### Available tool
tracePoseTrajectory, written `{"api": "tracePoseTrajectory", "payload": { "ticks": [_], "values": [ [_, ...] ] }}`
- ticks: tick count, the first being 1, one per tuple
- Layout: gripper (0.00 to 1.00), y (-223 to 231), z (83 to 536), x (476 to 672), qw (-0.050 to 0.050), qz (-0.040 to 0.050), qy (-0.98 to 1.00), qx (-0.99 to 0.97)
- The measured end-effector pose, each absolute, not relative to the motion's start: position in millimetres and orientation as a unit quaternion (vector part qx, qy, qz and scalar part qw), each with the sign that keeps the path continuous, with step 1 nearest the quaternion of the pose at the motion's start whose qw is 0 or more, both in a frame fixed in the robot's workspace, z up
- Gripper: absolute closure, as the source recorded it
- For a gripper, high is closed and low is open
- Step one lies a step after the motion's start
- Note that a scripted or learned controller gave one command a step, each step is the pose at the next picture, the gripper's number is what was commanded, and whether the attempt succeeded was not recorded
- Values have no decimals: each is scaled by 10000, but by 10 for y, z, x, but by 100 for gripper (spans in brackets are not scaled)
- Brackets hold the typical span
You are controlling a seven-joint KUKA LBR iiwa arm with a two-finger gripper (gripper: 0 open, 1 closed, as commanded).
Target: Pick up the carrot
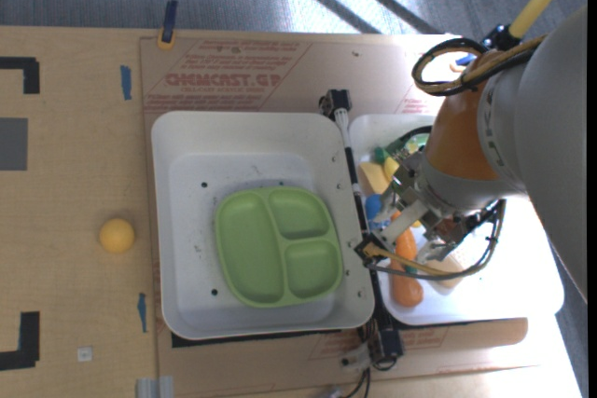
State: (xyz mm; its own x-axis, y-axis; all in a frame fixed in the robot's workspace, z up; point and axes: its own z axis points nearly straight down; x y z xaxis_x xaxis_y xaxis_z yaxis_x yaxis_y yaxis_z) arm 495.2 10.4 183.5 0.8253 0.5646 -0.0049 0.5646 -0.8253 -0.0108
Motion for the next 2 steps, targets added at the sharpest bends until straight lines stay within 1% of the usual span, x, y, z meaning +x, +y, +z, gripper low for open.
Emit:
{"api": "tracePoseTrajectory", "payload": {
  "ticks": [2],
  "values": [
    [0, 82, 1835, 4952, 33, 42, -2934, -9560]
  ]
}}
